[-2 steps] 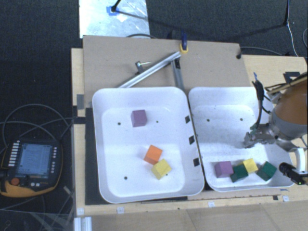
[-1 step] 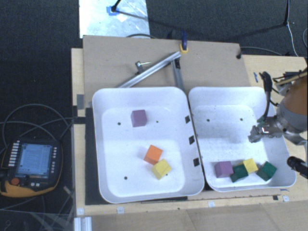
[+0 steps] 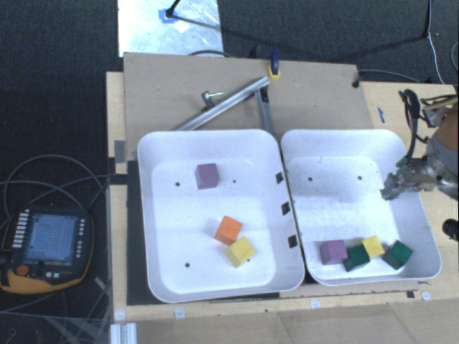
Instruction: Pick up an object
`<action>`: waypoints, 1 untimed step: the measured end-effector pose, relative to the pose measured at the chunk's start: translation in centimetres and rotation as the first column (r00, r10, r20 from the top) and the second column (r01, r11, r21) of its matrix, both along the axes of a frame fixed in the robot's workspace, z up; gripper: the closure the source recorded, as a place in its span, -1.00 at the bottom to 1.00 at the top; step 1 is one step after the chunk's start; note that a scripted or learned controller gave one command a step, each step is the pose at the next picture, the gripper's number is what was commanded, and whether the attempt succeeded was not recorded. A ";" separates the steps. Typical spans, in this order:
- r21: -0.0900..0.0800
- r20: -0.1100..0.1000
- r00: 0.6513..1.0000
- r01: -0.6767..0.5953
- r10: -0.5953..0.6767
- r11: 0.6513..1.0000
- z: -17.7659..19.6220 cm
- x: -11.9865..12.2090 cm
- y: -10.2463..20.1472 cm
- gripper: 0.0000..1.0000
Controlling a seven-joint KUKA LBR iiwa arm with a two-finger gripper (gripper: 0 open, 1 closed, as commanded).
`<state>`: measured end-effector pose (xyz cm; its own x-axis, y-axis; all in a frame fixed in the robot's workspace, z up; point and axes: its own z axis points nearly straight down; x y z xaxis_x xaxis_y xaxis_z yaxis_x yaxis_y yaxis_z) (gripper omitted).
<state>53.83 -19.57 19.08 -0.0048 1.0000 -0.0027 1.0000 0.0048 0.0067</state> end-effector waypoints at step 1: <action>0.001 -0.002 1.000 0.000 0.000 1.000 1.7 0.1 0.0 1.00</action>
